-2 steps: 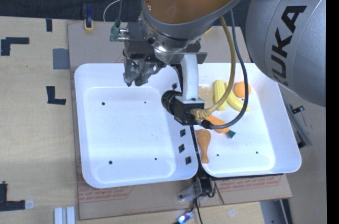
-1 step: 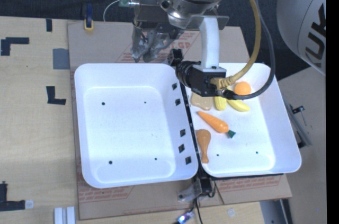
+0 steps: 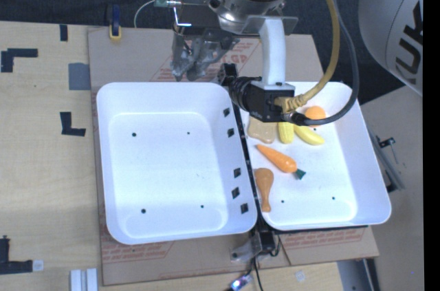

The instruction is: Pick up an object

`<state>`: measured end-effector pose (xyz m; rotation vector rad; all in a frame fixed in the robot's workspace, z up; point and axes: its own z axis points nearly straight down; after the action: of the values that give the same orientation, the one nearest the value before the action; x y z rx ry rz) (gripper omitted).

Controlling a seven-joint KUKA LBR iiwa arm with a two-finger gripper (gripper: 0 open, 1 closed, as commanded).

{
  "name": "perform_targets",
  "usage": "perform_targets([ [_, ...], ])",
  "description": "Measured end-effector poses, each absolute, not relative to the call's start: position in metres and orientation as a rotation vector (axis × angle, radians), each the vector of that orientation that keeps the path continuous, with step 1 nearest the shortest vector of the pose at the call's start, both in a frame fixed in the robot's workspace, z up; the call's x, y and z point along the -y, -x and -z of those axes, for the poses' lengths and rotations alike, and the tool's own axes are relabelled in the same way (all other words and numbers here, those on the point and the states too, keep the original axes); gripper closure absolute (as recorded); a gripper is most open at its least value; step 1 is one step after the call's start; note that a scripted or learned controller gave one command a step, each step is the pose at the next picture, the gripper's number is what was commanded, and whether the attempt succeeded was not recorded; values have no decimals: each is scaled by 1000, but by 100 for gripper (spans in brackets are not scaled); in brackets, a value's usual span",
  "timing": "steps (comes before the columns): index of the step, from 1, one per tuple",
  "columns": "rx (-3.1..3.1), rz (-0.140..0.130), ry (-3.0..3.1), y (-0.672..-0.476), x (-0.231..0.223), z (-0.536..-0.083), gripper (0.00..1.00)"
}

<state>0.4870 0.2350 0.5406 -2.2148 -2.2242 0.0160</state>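
Observation:
The right bin (image 3: 344, 203) holds the objects. An orange carrot (image 3: 276, 159) with a green tip lies near its middle. A tan pear-shaped piece (image 3: 264, 186) rests by the divider. Further back are a yellow banana (image 3: 310, 137), a small yellow piece (image 3: 285, 132), an orange ball (image 3: 315, 113) and a beige slab (image 3: 259, 131). My gripper (image 3: 194, 62) hangs high over the back rim of the left bin (image 3: 120, 166), well away from all of these. Nothing shows in it.
A black fitting (image 3: 264, 98) with a yellow hose hangs over the back of the right bin and covers part of the items. The arm's big body fills the top of the view. Cardboard (image 3: 130, 56) lies under both bins.

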Motion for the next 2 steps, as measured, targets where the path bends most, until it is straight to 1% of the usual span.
perform_targets([
  [2, 2226, -32, 2208, -489, -238, -556, 100],
])
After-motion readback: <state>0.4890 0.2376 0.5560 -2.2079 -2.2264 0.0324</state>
